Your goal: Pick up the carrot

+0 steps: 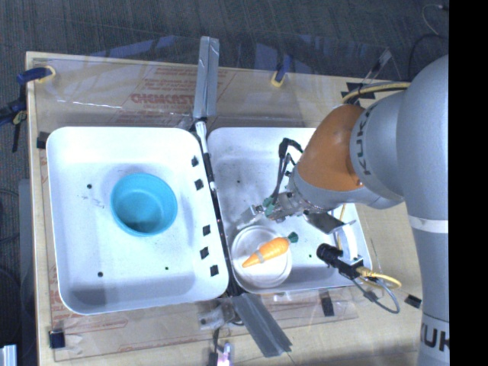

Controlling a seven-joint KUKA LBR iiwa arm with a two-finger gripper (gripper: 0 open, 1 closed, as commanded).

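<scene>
As seen from above at a slant: orange carrot (265, 252) lying in a small round white bowl (263, 276), at the near left of the right-hand shallow white bin (244, 158). Long axis running from near left to far right; narrow tip toward the near left, thick end toward the far right, beside a small green bit too small to make out. Pale band across the carrot's middle.

Just past the bowl's far rim, the two-finger gripper (273, 207) of the grey arm with an orange band (396, 151), apart from the carrot; open or closed impossible to tell, the tool being blurred and partly covered by the wrist. Much of the right bin's right half hidden beneath the arm.

Well apart, in the left-hand shallow white bin (76, 280), an upright round blue cup (143, 203). Between the bins, a grey metal bar (206, 75).

Underneath, a pale wooden bench (396, 334) covered by a clear sheet with red lettering (164, 97); blue clamp (36, 73) at the far left corner; dark carpet (229, 14) beyond.
</scene>
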